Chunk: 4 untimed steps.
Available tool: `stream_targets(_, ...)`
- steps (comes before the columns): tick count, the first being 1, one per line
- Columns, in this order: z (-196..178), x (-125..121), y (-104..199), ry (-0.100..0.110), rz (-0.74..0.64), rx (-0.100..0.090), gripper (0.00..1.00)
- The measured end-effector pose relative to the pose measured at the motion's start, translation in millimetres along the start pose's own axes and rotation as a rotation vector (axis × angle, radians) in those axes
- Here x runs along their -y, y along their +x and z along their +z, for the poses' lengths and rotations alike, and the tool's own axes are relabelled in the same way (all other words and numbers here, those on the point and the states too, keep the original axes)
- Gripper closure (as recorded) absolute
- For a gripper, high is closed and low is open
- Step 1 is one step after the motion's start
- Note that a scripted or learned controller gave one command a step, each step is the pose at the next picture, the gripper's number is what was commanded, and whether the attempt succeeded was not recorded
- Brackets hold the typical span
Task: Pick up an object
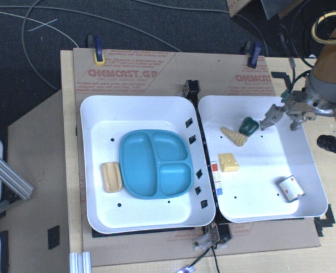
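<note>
Green object in right bin, axis unclear; end effector beside it, spread open, holding nothing.

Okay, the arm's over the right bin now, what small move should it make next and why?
Probably ease the gripper left and down toward the dark green object. That item is the nearest to the fingertips, lying in the right bin beside a tan wedge, and nothing sits between the fingers yet.

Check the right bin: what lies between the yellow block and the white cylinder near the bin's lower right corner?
Nothing: in the camera view, bare white bin floor runs from the yellow block to the white cylinder.
</note>
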State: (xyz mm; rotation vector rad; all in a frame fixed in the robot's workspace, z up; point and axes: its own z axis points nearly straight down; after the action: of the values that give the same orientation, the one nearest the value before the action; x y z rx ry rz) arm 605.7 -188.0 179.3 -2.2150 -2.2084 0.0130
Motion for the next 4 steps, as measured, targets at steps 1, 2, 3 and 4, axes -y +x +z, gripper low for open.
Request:
stream_targets(1,-9,-3,0,-0.015,-0.003,0.003,0.00)
stream_targets(2,46,-1,10,-0.010,-0.004,0.001,0.00)
stream_targets(3,97,-1,11,-0.010,-0.003,0.002,0.00)
stream_targets(4,83,-3,11,-0.016,-0.004,0.003,1.00)
